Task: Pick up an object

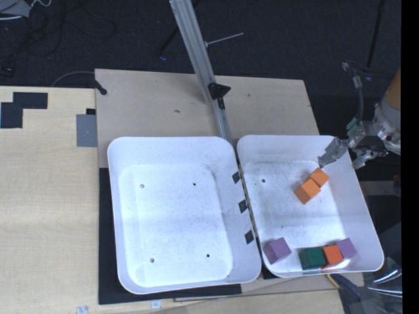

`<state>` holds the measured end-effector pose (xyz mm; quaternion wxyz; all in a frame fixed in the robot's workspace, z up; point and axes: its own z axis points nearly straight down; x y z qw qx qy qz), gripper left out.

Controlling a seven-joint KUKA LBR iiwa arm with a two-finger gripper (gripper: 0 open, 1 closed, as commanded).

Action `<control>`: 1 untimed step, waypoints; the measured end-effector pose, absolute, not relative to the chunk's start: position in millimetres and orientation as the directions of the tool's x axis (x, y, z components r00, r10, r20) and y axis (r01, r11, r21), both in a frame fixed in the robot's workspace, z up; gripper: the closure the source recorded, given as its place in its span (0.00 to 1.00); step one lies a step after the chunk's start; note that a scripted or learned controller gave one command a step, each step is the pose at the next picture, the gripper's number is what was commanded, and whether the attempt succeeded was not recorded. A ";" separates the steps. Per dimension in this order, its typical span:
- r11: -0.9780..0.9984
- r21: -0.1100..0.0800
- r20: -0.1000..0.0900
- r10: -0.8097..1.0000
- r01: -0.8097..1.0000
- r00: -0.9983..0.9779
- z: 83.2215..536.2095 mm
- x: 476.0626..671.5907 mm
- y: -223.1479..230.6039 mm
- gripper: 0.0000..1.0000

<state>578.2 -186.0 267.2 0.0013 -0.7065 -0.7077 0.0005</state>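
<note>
Two shallow white bins are seen side by side on a pale wooden surface [275, 103]. The left bin [131, 156] is joined to the right bin [366, 231] along the middle, where small black clips are visible. A slanted metal rail [196, 51] is set behind them, running down toward the seam between the bins.

In the right bin, two orange blocks [311, 185] are found touching each other, one above and to the right of the other, in the upper right part of the bin. Along the near edge a purple block [277, 248] is placed apart to the left, and a green block [312, 258], a smaller orange block [333, 253] and a second purple block [347, 246] are lined up close together.

The hand [328, 156] is seen at the right bin's upper right rim, just above and beside the two orange blocks. Nothing is seen between its fingers. How wide the fingers are spread cannot be told, since only one grey finger seems to be made out at this angle.
</note>
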 end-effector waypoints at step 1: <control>0.003 0.007 -0.002 1.000 1.000 -0.003 404.9 595.0 -159.5 0.00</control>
